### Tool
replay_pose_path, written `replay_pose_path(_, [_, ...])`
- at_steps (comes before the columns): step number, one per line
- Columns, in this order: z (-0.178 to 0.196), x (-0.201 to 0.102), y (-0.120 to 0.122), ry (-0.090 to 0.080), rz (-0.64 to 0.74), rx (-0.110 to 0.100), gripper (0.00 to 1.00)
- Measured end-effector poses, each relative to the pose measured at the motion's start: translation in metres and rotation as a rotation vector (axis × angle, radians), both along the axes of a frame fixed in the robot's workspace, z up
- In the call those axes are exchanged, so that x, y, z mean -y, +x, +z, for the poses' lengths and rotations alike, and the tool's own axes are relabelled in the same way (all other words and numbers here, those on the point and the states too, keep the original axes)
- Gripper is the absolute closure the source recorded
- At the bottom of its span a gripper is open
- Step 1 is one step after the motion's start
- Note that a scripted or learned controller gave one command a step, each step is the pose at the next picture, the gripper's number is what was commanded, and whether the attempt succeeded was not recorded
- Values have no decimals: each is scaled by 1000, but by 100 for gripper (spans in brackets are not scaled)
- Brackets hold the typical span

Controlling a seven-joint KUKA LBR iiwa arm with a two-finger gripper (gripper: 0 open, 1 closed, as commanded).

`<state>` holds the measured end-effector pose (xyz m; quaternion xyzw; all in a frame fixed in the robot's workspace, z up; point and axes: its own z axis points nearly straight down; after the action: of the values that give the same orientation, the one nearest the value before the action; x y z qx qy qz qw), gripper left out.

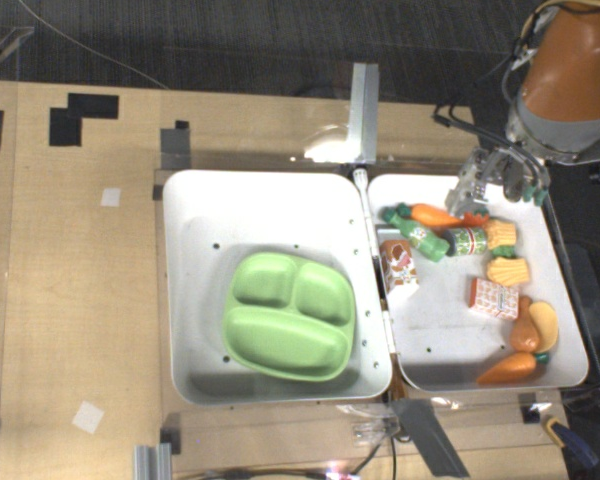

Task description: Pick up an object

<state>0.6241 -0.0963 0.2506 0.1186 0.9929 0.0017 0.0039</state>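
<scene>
The gripper (472,200) hangs over the right bin's (435,340) back edge, just above a toy carrot (442,214) — whether it grips anything, I cannot tell. The left bin (190,268) holds a green 3-compartment plate (290,314).

The arm (570,68) is cut off by the top-right edges.

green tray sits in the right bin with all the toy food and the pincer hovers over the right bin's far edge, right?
Not quite. The camera view shows the green tray lying alone in the left bin; the toy food is in the right bin. The pincer is indeed over the right bin's far edge.
</scene>
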Motion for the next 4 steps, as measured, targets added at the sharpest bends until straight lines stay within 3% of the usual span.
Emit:
replay_pose_path(1, [42,-44,40,0,-230,0,100])
replay_pose_path(2, [18,-121,5,1,-247,-7,100])
replay_pose_path(4, [39,-121,8,0,-239,1,100])
